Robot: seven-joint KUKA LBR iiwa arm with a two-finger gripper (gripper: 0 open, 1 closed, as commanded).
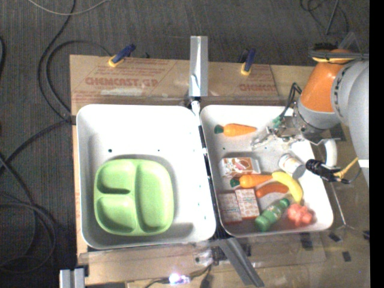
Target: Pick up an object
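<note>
The right bin (210, 161) holds a heap of toy food. An orange carrot (239, 129) lies at its far side. A second carrot (255, 180), a yellow banana (292, 185), a red-orange piece (271, 189), a green bottle (271, 216) and a red lumpy piece (300, 215) crowd the near right corner. My gripper (270, 135) hangs low over the bin's far right part, just right of the far carrot and above a white cylinder (290, 162). Nothing shows as held.
A green divided plate (135, 195) lies in the left bin (90, 137). Small printed boxes (239, 204) and a carton (237, 165) sit in the right bin's near left. A metal post (198, 71) stands behind the gap between the bins. Two clamps hold the cardboard backing.
</note>
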